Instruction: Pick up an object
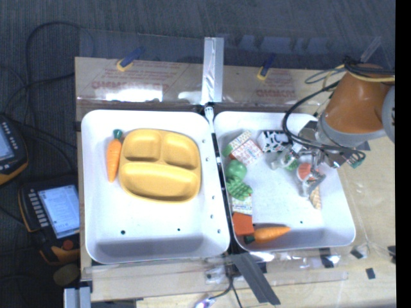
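Gripper point(302, 164) low in right bin point(334, 226), grasp unclear.

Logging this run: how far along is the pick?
Done: the gripper is down in the right bin, among small items near its far right side. In hand: nothing I can confirm, the view is too cluttered there. Left: a sure grasp and lift; the carrot and green toy lie untouched.

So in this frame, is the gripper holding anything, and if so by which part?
Cannot be told. The gripper is down in the right bin among small items, but no hold can be made out.
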Action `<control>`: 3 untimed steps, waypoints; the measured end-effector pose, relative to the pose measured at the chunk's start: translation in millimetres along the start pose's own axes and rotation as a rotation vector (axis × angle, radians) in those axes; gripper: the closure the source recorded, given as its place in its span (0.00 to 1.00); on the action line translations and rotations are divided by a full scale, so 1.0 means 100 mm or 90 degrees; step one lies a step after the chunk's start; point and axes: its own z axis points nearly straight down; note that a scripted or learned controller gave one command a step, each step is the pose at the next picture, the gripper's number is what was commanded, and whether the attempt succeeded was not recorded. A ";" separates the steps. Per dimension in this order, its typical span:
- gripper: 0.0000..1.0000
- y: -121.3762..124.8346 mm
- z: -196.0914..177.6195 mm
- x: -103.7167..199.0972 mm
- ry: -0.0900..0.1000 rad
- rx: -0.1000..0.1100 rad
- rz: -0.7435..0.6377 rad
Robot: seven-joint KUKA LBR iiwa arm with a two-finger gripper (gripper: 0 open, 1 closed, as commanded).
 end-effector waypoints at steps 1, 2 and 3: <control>0.00 0.00 0.00 -0.02 0.001 -0.003 -0.029; 0.00 0.04 0.00 -0.06 0.000 -0.005 -0.105; 0.00 0.07 -0.01 -0.08 -0.001 -0.007 -0.171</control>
